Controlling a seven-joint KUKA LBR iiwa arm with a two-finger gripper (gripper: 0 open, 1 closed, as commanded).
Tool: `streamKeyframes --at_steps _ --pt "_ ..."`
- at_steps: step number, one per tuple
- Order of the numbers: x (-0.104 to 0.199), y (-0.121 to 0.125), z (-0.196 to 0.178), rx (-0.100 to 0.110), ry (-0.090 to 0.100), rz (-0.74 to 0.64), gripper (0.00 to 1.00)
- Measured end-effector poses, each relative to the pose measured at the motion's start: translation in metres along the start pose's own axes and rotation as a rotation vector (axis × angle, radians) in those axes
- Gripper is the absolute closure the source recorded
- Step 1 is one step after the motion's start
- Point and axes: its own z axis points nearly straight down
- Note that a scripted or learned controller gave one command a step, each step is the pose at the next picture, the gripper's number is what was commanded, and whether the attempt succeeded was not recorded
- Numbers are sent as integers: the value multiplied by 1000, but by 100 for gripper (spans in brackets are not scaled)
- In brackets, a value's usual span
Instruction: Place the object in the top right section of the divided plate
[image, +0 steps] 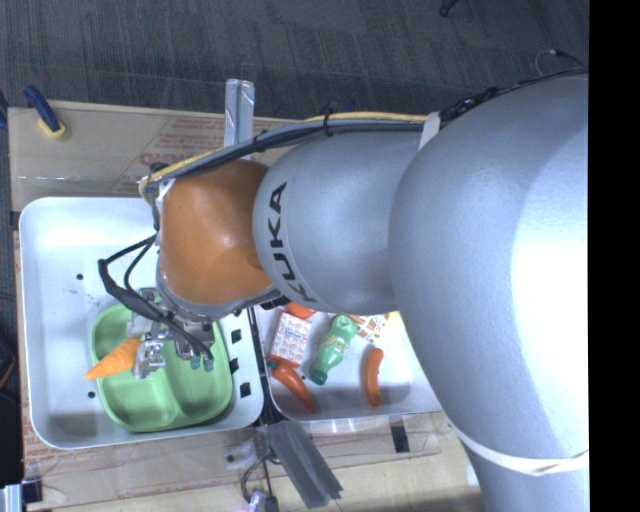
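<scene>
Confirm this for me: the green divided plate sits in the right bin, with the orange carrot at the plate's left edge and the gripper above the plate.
Wrong on one point. The camera view shows the green divided plate in the left bin, not the right one. The rest stands: the orange carrot lies at the plate's left edge, and the gripper is above the plate.

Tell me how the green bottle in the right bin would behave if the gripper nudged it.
The green bottle lies on its side, so it would probably roll. It looks like a light plastic toy, likely to skid on the white bin floor. It lies close to the sausage, so it may bump that.
</scene>
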Motion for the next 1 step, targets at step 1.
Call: streamKeyframes --at_steps 1 --pt "-26 -20 63 -12 -14 326 100"
